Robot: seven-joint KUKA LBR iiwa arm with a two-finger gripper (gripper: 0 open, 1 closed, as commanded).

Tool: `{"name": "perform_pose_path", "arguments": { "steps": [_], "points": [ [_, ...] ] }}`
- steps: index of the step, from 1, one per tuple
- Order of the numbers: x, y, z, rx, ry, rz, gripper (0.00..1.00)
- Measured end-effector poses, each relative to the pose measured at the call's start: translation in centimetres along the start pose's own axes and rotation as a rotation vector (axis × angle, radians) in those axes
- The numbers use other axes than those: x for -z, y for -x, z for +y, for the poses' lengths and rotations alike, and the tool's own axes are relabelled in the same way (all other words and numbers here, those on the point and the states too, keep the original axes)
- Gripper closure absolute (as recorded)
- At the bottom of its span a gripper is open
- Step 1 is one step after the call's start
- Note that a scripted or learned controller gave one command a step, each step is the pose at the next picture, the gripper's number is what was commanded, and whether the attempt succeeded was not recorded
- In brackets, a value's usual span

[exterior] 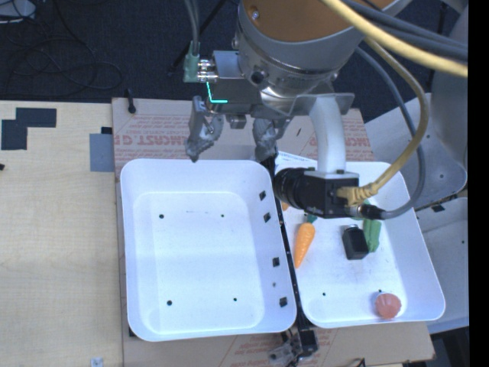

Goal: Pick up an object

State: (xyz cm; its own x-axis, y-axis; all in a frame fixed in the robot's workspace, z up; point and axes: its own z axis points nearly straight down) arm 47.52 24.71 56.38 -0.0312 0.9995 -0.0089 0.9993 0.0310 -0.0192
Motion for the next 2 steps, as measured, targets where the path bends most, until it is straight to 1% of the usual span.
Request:
{"name": "perform_pose_path", "arguments": {
  "steps": [1,2],
  "points": [
    [0.94,-0.09,-0.01,0.006,-0.004,-0.001,1.00],
    [0.90,-0.08,-0.01,0.009,-0.005,-0.002,0.00]
  ]
}}
